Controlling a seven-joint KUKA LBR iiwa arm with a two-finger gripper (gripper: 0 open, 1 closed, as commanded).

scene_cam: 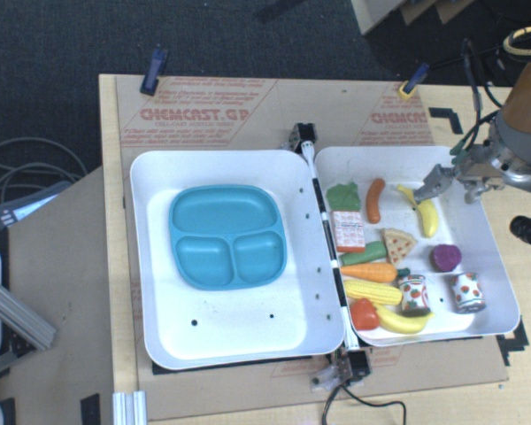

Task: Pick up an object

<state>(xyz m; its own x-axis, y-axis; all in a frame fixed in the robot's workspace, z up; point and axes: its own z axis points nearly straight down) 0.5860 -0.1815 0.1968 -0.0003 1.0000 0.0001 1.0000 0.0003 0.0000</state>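
Gripper (442,181) hovering over right bin (491,277), its jaws spreading open and holding nothing, sitting just beside banana (427,215), blue tray (227,235) lying in left bin (150,264)

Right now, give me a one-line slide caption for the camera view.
Gripper above a banana in the right bin of toy food; blue tray in the left bin.

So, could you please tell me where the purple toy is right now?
The purple toy lies in the right bin, toward its right side, just below the yellow banana and above a small can.
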